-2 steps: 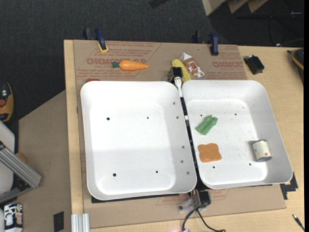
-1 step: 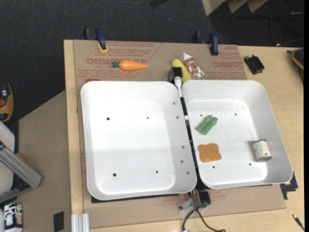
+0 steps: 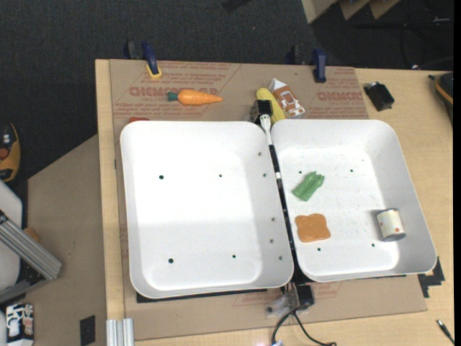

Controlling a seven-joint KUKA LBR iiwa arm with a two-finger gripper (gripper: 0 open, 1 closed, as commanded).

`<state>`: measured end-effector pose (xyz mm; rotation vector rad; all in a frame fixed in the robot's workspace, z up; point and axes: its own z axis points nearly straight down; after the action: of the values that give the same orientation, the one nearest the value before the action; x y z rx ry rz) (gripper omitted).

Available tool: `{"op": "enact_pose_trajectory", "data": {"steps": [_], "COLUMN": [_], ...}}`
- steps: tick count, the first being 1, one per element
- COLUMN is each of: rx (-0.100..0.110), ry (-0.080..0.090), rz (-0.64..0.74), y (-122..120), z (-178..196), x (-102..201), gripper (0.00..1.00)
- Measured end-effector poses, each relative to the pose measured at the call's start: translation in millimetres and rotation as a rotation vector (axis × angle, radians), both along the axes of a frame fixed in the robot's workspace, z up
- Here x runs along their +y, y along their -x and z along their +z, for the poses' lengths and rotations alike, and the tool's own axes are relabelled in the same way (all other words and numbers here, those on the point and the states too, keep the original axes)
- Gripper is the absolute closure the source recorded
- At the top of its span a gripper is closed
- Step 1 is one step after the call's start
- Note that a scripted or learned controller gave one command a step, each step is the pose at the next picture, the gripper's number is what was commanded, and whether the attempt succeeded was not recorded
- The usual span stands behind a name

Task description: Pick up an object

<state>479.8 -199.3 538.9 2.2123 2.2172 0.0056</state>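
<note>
A: Where's the gripper?
B: Can't tell its state from this view.
A: And the objects?
B: Right bin (image 3: pixel 403 193) holds a green piece (image 3: pixel 308 186), an orange slab (image 3: pixel 312 228) near it, and a small can (image 3: pixel 390 223) right. A carrot (image 3: pixel 193 98) lies beyond the bins on cardboard (image 3: pixel 238 81) with faint red lettering, unreadable.

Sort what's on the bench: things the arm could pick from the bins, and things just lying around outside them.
In the right bin, up for picking:
green piece
orange-brown flat piece
small white cylinder

Lying about on the board behind the bins:
toy carrot
yellow and brown items
blue clamps
</note>
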Motion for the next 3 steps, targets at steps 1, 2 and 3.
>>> {"op": "enact_pose_trajectory", "data": {"steps": [1,2,3], "rx": [0.007,0.026,0.004], "ry": [-0.002,-0.011,-0.002], "rz": [-0.001,0.005,-0.002], "y": [0,-4,-5], "z": [-3,-165,-145], "x": [0,79,74], "gripper": [0.00,0.00,1.00]}}
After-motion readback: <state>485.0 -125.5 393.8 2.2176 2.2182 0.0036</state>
